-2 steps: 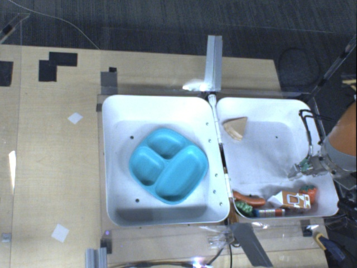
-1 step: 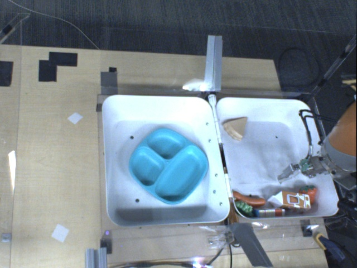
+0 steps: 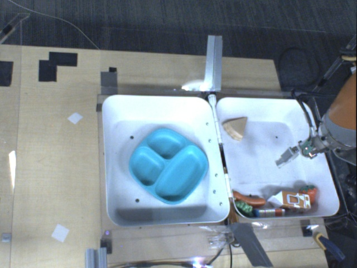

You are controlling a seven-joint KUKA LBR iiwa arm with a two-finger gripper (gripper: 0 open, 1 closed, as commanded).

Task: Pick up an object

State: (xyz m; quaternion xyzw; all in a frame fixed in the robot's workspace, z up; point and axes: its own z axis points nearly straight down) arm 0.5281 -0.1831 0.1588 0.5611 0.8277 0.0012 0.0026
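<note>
You see the arm (image 3: 341, 113) reaching in from the right, its gripper (image 3: 286, 156) angled down over the right bin (image 3: 262, 135), fingers apart and empty, above the orange carton (image 3: 294, 200).

The arm (image 3: 341, 113) is cut off at the right edge; the claw (image 3: 287, 156) looks small and blurred.

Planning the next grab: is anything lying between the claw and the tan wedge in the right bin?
Nothing visible does. The claw hangs over the right bin, and only bare white floor lies between it and the tan wedge near the divider.
</note>
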